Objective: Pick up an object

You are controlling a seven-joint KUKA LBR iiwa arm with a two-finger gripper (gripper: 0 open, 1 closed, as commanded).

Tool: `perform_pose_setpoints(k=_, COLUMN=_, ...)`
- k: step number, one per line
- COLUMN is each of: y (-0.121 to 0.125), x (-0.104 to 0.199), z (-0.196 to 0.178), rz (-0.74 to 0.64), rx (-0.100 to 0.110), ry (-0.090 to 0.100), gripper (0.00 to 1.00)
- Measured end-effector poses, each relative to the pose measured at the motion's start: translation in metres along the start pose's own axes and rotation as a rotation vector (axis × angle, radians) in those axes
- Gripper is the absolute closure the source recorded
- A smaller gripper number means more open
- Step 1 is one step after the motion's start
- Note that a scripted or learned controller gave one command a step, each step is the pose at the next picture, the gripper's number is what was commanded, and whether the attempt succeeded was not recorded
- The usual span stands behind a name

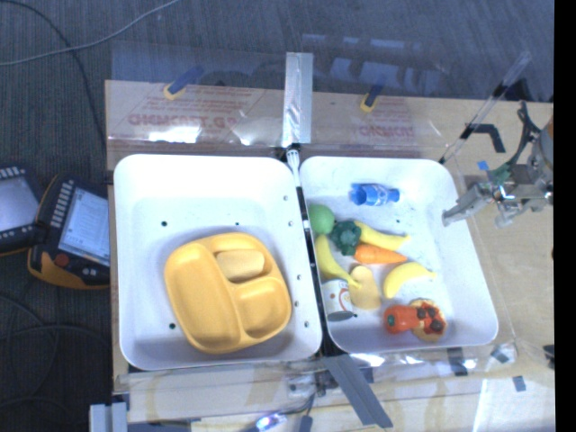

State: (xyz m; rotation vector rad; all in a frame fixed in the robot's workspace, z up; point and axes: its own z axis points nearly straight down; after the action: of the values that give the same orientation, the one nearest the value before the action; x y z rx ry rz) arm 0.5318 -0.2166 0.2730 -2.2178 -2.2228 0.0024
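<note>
Claw (454, 212) hangs at the right bin's (468, 268) right rim, above its upper corner, reaching in from the right; its thin tip points left toward the bin. Whether it is apart or together cannot be told at this size, and nothing shows in its grip.

Candidate things all lie in the right bin. A blue bottle (373, 193) lies on its side near the top, apart from the rest and nearest the claw. Below it sits a crowded heap: a green ball (320, 218), broccoli (345, 235), a carrot (380, 255), two bananas (385, 237) and (405, 278), and a red-orange piece (414, 319) toward the bottom. The left bin (144, 241) bears a yellow tray (225, 291).

These look like toy foods, so probably light and stiff, with smooth, slippery skins. My pick would be the bottle: free space around it, and a round body to pinch across its middle, though it may roll. The carrot tapers, so a grip near its thick end should slip less.
</note>
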Motion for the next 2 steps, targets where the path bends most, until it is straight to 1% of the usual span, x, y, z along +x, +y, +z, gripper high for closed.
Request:
perform_pose_setpoints(k=1, y=0.017, x=0.068, z=0.111, rz=-0.096, rx=0.001, ry=0.001, gripper=0.0)
perform_pose_setpoints(k=2, y=0.013, x=0.078, z=0.182, rz=-0.171, rx=-0.018, ry=-0.004, gripper=0.0)
